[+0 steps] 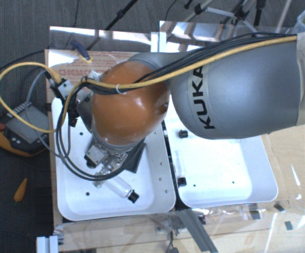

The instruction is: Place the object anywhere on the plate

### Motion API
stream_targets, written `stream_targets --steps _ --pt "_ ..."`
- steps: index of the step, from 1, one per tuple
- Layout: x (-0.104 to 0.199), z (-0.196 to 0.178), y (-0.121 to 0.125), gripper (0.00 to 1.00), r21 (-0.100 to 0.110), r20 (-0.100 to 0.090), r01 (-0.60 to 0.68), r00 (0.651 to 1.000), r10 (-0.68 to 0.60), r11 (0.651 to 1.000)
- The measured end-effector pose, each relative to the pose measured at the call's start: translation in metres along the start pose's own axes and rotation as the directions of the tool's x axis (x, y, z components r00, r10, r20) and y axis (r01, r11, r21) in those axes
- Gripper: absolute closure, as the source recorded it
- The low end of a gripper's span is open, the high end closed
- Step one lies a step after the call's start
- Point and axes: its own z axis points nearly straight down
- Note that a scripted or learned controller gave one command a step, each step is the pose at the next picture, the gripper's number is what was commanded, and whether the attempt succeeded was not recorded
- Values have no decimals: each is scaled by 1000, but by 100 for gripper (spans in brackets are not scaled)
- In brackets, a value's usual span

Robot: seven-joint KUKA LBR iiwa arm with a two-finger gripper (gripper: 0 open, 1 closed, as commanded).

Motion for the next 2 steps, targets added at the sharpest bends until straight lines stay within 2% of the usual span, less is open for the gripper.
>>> stream_targets --steps 1,2 --pt "3 -121 -5 100 4 0 77 997 -77 997" --pt "3 -121 -4 0 3 0 77 997 -77 997"
